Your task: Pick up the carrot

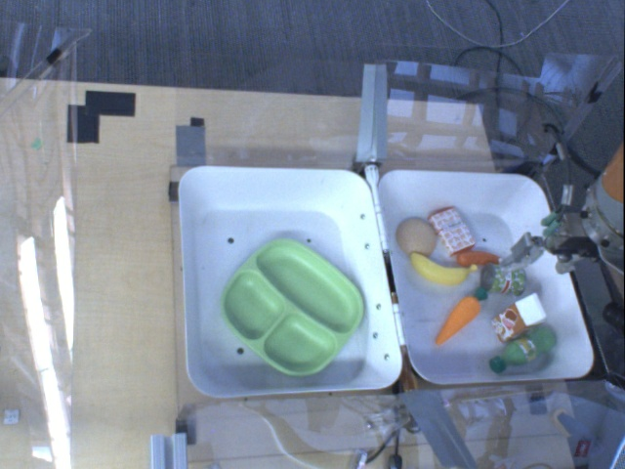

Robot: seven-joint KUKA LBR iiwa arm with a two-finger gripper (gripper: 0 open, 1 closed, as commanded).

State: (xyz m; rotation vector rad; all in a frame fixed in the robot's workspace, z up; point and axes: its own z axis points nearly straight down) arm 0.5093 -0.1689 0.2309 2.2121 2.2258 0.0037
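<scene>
The small orange plastic carrot [459, 319] lies flat on the floor of the right-hand shallow white bin [571, 362], a little below the bin's middle. Its long axis runs on a diagonal: the thick end with a bit of green top points up and to the right, and the narrow tip points down and to the left, toward the wall between the two bins. There is one carrot.

Around it in the same bin lie one yellow plastic banana [438, 271], just above the carrot's tip; one beige egg-shaped piece [415, 235] above the banana; one small red-and-white patterned box [452, 229] beside the egg; one short orange-red piece [476, 258] below that box; one small green-labelled can [504, 281] close to the carrot's thick end; one little carton with a white top and orange side [519, 318]; and one dark green bottle-like piece [525, 349] near the bin's lower right corner.

The left-hand shallow white bin [210, 198] holds one light green plastic tray with three compartments [293, 306].

The grey metal gripper [520, 251] reaches in from the right edge, above the can and up and to the right of the carrot, apart from it. Whether its jaws are apart or together I cannot tell. Both bins sit on the pale wooden bench [117, 291].
</scene>
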